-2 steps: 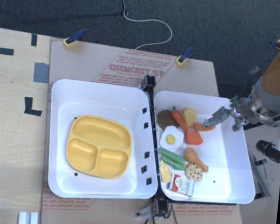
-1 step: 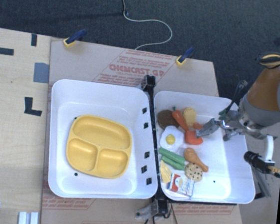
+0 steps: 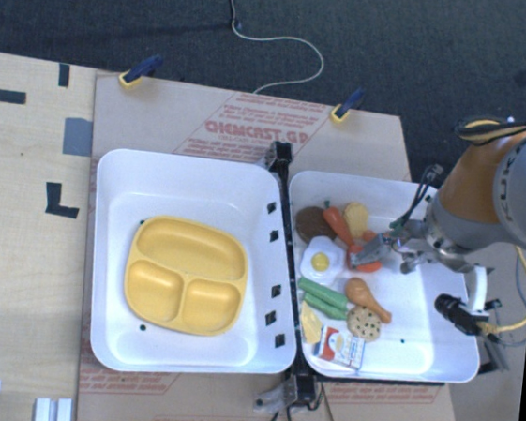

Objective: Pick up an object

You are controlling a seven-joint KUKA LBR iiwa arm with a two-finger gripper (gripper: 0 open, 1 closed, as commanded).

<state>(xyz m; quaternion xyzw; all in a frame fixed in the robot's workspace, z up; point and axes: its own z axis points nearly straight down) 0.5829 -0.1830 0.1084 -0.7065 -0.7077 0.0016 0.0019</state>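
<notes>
- Nearest the camera, in the right bin (image 3: 415, 364), a red-and-white toy carton (image 3: 340, 347) lies at the front wall, with a yellow cheese wedge (image 3: 310, 325) just to its left.
- Just behind the carton sits a chocolate-chip cookie (image 3: 363, 324), touching a toy chicken drumstick (image 3: 367, 298) that slants away from it.
- Left of the drumstick, green bean pods (image 3: 323, 297) lie along the bin's left side, by the divider between the bins.
- Behind the beans rests a toy fried egg (image 3: 321, 260), white with a yellow yolk.
- The gripper (image 3: 379, 251) is low in the right bin, just right of the egg, its fingertips down among the red and orange toy pieces; whether they are spread or closed cannot be told.
- A red pepper-like piece (image 3: 364, 264) lies right at the fingertips, and an orange carrot (image 3: 336, 224) slants just behind it.
- Farther back in that bin are a brown round patty (image 3: 310, 222) and a yellow lump (image 3: 356, 215), side by side near the carrot.
- The left bin (image 3: 125, 180), beside the right bin, holds a yellow divided plate (image 3: 186, 273) with three compartments.
- Beyond both bins, two blue-and-yellow clamps (image 3: 140, 70) pin a cardboard sheet (image 3: 244, 127).
</notes>
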